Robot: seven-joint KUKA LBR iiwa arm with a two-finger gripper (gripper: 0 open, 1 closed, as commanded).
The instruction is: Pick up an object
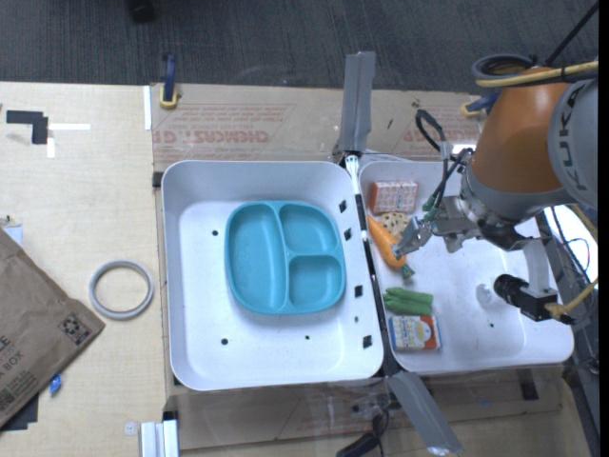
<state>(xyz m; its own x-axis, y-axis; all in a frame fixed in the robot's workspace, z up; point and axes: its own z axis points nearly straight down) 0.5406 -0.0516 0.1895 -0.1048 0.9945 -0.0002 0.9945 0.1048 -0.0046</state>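
The jaws [416, 235] hang just right of the carrot [383, 237], which lies slanted; their state I cannot tell.

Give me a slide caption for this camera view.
Gripper hovers by carrot in right bin; blue plate sits left.

Gripper [415, 237] low in right bin [495, 346], at carrot [384, 239]. Blue divided plate [285, 256] in left bin [190, 284].

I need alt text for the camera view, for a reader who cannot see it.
The gripper hangs over the carrot in the right bin, near a green bean pod and two small boxes. The left bin holds a blue divided plate.
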